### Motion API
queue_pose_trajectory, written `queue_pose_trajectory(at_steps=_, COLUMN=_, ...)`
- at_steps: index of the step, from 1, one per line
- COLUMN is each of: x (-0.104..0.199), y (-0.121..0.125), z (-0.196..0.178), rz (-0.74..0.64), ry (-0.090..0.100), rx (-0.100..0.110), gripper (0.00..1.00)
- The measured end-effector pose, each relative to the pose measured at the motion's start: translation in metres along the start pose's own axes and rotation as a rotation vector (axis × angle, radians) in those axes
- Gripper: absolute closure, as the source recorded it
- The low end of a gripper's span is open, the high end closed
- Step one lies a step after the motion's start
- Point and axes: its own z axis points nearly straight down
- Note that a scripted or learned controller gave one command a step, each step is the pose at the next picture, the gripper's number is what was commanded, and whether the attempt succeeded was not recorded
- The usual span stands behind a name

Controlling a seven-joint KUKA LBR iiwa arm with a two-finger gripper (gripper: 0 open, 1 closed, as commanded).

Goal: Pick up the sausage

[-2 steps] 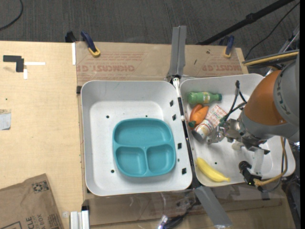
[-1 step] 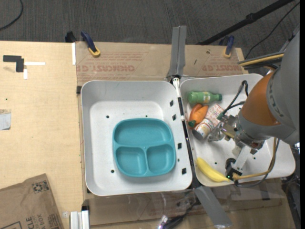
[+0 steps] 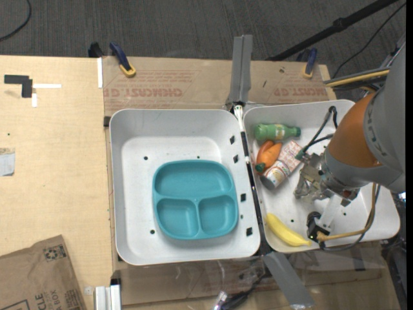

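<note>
Over the right bin: the gripper [image 3: 308, 187] hangs low above the white floor, wrist and orange band off to its right.
Jaws: I can't tell whether they are apart or together; nothing shows between them.
Sausage: I can't pick it out for sure among the cluster at the far left of the right bin [image 3: 342, 221].
Cluster: green bottle [image 3: 276, 132] farthest, orange carrot [image 3: 266, 155] nearer, small can [image 3: 279, 172] touching the carrot's right side.
Banana [image 3: 286, 232]: near left corner of the right bin, left of the gripper.
Left bin [image 3: 129, 173]: holds a teal divided plate [image 3: 195, 199], three compartments.
</note>
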Motion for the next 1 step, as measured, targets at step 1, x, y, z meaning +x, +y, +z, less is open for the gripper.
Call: queue_pose_trajectory(at_steps=1, x=-0.0464, y=0.0254, z=-0.008, rz=0.322, ry=-0.001, rx=0.012, gripper=1.0)
